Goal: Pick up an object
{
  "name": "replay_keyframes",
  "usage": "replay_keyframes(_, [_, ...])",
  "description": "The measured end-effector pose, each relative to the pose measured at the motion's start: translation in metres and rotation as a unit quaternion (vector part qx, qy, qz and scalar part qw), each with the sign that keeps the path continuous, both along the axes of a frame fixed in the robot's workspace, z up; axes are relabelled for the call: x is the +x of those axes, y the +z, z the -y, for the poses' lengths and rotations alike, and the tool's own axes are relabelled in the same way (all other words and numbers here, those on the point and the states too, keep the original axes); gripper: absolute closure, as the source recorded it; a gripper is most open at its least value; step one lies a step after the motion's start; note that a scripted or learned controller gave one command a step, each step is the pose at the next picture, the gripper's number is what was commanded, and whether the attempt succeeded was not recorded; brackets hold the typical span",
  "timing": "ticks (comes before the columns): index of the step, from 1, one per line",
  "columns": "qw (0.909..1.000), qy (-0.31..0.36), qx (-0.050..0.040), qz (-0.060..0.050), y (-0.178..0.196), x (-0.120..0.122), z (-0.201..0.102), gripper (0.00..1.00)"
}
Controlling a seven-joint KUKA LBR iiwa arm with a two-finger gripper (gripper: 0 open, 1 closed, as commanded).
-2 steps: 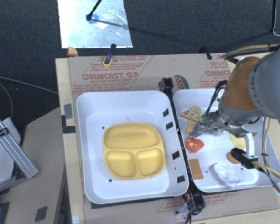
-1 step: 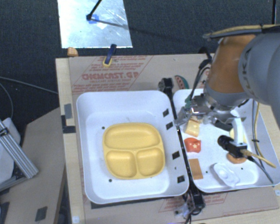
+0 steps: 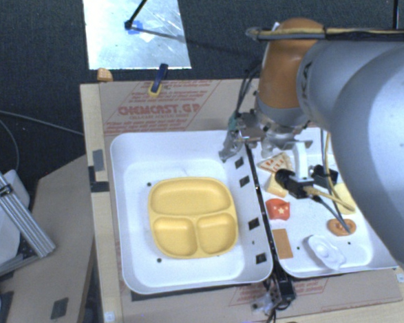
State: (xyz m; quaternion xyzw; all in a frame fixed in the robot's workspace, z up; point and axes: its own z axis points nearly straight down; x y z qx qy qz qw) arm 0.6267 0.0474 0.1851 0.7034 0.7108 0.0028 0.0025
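Two shallow white plastic bins sat side by side: a left bin (image 3: 130,217) and a right bin (image 3: 360,253). The left bin held one yellow three-compartment plastic tray (image 3: 192,215). The right bin held about seven small items, among them one red block (image 3: 278,209), one flat brown rectangular piece (image 3: 281,243), one white rounded object (image 3: 324,249), and one tan cracker-like wedge (image 3: 274,163).
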Motion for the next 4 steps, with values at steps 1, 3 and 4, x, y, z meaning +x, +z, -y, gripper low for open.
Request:
replay_keyframes(1, [1.0,-0.001,0.001,0.0,0.0,0.044,-0.05,0.0])
replay_keyframes(3, [0.9999,-0.005,-0.0005,-0.009,-0.021,-0.021,-0.075,0.0])
replay_keyframes(4, [1.0,0.0,0.0017,0.002,0.03,0.039,-0.156,0.0])
